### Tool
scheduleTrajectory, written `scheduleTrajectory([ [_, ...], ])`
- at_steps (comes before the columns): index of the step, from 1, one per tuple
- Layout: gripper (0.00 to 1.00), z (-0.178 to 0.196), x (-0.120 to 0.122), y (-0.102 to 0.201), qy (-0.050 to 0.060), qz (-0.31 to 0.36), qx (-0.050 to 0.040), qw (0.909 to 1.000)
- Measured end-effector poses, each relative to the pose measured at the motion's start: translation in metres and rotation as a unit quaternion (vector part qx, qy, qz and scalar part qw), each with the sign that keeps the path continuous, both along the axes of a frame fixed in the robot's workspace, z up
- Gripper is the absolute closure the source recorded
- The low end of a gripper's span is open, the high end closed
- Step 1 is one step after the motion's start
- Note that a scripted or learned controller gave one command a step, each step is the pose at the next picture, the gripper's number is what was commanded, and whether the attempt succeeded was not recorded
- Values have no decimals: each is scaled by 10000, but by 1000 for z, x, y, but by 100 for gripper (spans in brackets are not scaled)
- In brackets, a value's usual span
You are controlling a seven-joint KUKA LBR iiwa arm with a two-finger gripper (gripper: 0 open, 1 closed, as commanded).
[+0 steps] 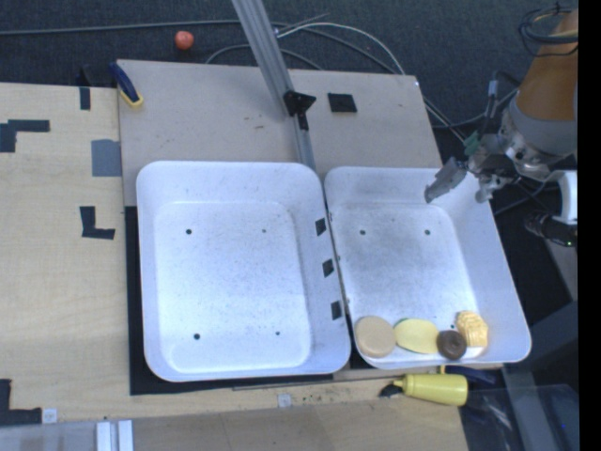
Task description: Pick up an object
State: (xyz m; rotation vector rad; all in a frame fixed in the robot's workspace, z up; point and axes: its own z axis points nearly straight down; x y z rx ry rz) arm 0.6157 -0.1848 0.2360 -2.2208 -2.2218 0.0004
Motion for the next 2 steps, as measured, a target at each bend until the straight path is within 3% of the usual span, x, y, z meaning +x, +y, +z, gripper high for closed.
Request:
scheduleTrajectory([
  [2, 0, -7, -82, 84, 9, 12, 5, 10000],
])
